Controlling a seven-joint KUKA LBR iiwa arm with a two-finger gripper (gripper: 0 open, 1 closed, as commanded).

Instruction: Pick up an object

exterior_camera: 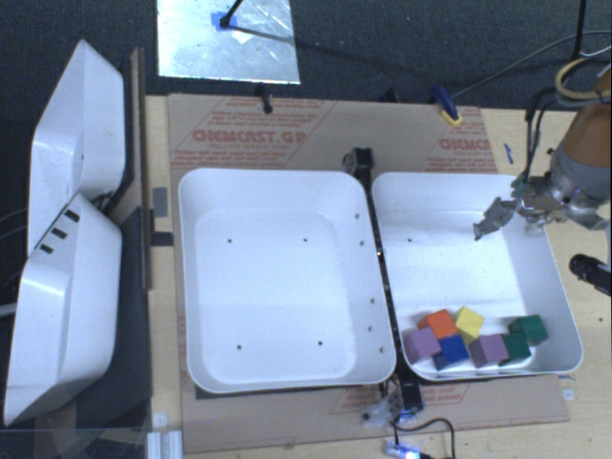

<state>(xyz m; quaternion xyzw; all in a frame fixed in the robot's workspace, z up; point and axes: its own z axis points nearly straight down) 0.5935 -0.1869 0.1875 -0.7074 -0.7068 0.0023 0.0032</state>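
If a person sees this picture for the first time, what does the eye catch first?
First, the cluster of coloured blocks in the near corner of the right bin, bright against the white. Next, the gripper hanging over that bin's far right part, well apart from the blocks. The left bin sits beside it.

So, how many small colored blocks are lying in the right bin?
7, clustered at the near edge of the right bin: two purple blocks, orange, yellow, blue, two green. More could be hidden beneath them.
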